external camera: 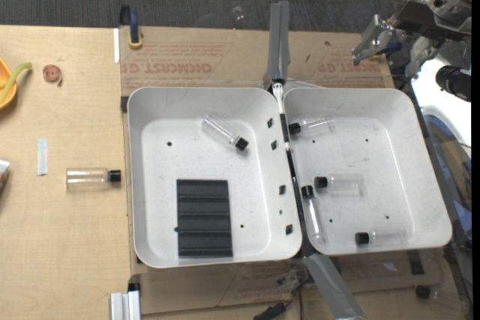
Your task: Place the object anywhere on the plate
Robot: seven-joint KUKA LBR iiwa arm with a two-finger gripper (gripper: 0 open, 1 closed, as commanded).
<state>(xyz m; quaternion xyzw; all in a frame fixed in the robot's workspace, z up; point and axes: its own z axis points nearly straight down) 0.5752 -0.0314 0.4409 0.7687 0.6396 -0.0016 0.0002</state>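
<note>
The gripper (pixel 369 49) hangs above the table behind the right bin (pixel 409 120); I cannot tell how its fingers stand. A clear vial (pixel 225 133) lies in the left bin (pixel 139 161), near the black ridged plate (pixel 203 218). Clear, round vials could easily roll from a pinch.

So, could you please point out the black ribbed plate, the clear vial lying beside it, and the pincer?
Black ribbed plate (pixel 203 218): camera view, centre rib.
Clear black-capped vial (pixel 223 133): camera view, mid-body.
Pincer (pixel 367 50): camera view, fingertips.

The cardboard sheet (pixel 225 56) bears red upside-down print reading roughly "CHEMCAST".
</note>
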